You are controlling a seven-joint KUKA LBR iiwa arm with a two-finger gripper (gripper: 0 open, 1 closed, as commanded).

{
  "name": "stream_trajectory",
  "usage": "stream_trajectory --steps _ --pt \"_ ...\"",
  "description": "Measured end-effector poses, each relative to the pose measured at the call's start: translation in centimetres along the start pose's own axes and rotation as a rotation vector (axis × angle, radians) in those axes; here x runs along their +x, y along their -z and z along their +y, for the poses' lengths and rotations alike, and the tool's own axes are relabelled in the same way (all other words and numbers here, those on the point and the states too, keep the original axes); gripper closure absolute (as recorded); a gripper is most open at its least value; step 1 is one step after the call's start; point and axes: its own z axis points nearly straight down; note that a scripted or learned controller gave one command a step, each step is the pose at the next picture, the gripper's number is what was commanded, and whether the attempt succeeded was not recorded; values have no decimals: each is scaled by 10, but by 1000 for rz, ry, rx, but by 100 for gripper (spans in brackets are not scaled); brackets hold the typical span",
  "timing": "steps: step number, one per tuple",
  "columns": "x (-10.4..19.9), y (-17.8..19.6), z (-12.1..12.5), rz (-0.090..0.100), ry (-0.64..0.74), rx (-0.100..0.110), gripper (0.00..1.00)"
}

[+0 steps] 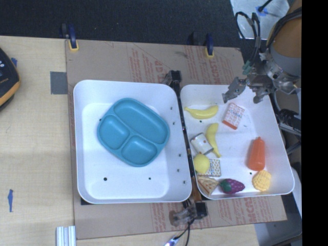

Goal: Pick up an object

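Observation:
My gripper (245, 94) hangs over the far edge of the right bin (271, 118), open, with nothing between its fingers. Just below it lies a red and white packet (233, 116). To the left of the packet rests a yellow banana (201, 111), and a second banana (212, 137) lies nearer the middle. An orange carrot (257, 154) lies at the right side of the bin. Along the near edge sit a lemon (201, 164), a small printed card (215, 167), a toast wedge (207, 184), a purple fruit (232, 186) and a yellow corn piece (262, 180).
The left bin (87, 183) holds a blue divided plate (133, 131). A small grey and white block (201, 143) sits beside the second banana. Clamps (208, 42) pin the cardboard at the back. A yellow device (6, 78) lies at the far left.

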Motion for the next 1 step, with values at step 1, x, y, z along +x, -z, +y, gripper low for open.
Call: stream_trajectory --steps 1 --pt "28 -85 -14 -1 0 1 0"
